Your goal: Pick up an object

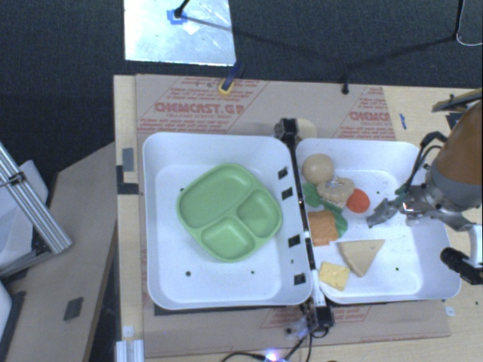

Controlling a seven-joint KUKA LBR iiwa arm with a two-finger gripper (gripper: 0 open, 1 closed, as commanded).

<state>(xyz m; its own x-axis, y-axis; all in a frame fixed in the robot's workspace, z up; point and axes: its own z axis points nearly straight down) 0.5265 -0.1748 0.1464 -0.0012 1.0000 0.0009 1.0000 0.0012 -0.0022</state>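
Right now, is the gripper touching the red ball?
Apart. The camera view shows bare white bin floor between the gripper and the red ball.

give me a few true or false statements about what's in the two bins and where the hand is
1. The green divided plate lies in the left bin. True.
2. The hand is over the left bin. False: it is over the right bin, right of the food pieces.
3. A red-orange round piece lies near the hand. True.
4. The tan wedge sits on the green plate. False: it lies on the right bin's floor.
5. The yellow block is in the left bin. False: it is in the right bin, by the divider.
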